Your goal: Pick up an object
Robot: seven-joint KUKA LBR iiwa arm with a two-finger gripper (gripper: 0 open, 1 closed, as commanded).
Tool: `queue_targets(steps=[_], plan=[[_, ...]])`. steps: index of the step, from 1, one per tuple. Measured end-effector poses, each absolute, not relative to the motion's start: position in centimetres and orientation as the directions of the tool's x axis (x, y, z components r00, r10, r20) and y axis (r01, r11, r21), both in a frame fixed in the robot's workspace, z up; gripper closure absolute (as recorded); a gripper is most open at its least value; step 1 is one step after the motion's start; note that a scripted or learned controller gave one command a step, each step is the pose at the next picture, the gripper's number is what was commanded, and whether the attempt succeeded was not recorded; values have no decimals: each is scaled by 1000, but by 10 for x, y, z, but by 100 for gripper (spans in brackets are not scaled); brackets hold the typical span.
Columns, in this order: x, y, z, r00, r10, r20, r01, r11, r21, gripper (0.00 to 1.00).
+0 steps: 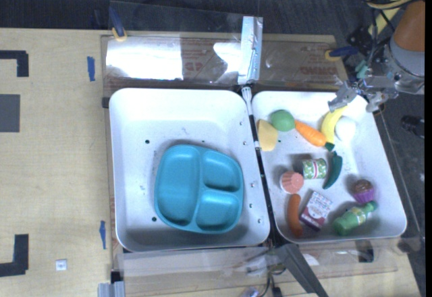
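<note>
From the cam I saw the gripper (352,94) at the right bin's (390,174) top-right corner, just above the banana (330,123); couldn't tell its state. Carrot (310,133) and green ball (282,119) lay beside it. Blue divided tray (199,188) sat in the left bin (128,154).

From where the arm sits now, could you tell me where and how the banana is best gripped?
Grip the banana across its narrow middle, coming straight down from above. It lies flat, curving along the right bin's far corner, with the carrot beside it on the left. The gripper hovers just above its upper end, so reach looks short.
</note>
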State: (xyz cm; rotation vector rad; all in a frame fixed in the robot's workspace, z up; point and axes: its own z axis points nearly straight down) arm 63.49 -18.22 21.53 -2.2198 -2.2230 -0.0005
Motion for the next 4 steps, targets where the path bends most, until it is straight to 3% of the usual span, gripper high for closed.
queue_targets(steps=[1, 2, 3, 4], plan=[[623, -153, 88, -133, 991, 0, 991, 133, 6, 0], [622, -155, 97, -131, 991, -2, 991, 131, 5, 100], [659, -163, 117, -128, 992, -2, 992, 128, 1, 100], [662, -131, 230, 68, 998, -1, 998, -68, 11, 100]])
